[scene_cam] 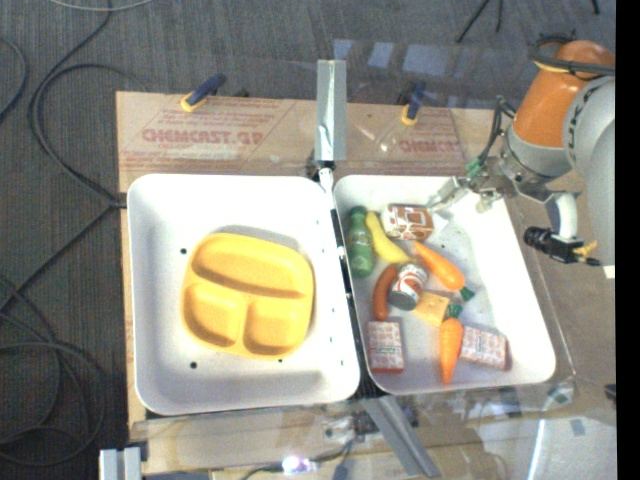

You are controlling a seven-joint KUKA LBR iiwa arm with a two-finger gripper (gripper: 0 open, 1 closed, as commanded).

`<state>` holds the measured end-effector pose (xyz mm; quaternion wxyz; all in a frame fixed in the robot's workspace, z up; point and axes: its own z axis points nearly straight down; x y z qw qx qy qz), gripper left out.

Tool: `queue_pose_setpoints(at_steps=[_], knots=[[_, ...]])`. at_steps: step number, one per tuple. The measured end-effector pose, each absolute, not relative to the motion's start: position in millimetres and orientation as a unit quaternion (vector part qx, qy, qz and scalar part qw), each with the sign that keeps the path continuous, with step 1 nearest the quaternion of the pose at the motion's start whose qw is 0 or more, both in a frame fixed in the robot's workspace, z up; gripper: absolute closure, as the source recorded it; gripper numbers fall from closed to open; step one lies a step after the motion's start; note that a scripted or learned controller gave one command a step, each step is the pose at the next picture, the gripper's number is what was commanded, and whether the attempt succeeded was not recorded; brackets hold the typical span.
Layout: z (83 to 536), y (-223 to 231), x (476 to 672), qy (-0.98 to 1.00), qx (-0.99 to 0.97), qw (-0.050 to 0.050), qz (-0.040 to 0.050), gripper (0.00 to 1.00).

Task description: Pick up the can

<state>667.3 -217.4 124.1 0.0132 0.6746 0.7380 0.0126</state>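
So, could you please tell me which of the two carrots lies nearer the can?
The upper carrot, lying slantwise just right of the can and almost touching it. The other carrot stands lengthwise lower down, near the bin's front edge, beside a red packet.

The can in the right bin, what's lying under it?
The can rests partly on a yellow cheese wedge, beside a sausage. Whatever lies directly beneath it is covered.

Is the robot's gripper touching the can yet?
Apart. The camera view shows the gripper near the right bin's top edge, with bare white floor between it and the can lower down among the toys.
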Motion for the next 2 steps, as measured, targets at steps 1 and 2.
queue_pose_setpoints(at_steps=[1,2], knots=[[114.9,-178.5,676.3,0.722,0.692,0.014,0.0117,0.00],[124.8,-176.9,677.3,0.723,0.691,0.015,0.0118,1.00]])
